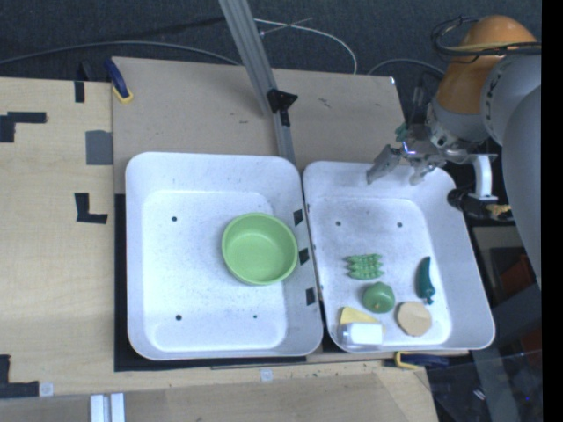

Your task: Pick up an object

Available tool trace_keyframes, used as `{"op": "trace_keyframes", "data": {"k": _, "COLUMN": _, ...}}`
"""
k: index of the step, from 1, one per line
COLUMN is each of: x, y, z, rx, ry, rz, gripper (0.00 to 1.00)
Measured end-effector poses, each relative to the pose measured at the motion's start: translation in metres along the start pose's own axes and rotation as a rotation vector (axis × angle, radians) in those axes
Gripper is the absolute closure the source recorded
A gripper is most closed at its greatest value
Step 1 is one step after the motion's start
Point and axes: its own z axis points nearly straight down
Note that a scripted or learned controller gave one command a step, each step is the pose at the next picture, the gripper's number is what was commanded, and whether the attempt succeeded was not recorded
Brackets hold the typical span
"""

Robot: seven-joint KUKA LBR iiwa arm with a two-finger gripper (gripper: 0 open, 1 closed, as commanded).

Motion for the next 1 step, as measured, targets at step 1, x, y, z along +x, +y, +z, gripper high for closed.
{"op": "trace_keyframes", "data": {"k": 1, "x": 0.0075, "y": 0.0005, "z": 0.0502, "rx": 0.003, "ry": -0.004, "rz": 0.003, "gripper": 0.0}}
